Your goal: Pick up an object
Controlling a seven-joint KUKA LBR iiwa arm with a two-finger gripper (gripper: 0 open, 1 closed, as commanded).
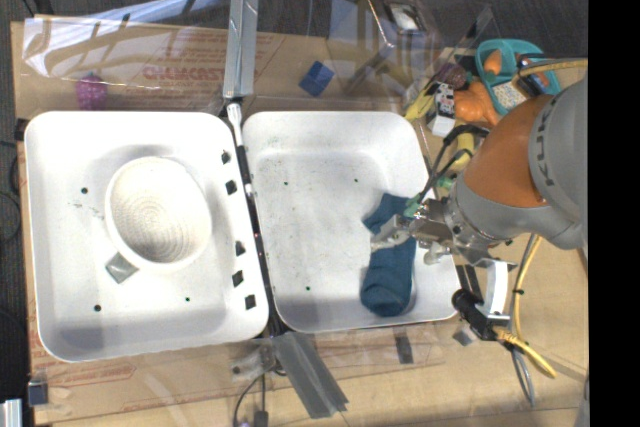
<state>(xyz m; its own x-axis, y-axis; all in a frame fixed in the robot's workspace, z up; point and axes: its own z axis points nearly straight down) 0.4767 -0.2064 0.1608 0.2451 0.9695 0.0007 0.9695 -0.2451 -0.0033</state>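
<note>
Since gripper [405,233] sits low on blue sock [390,267] lower right, finger state unclear, may snag only loose fabric, slip.

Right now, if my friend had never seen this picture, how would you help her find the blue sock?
Look at the right white bin, the one the grey and orange arm reaches into. In its lower right corner lies the blue sock, crumpled, right beside the gripper. It is the soft dark-blue thing in that bin; the left bin holds a round white bowl and a small grey piece.
</note>
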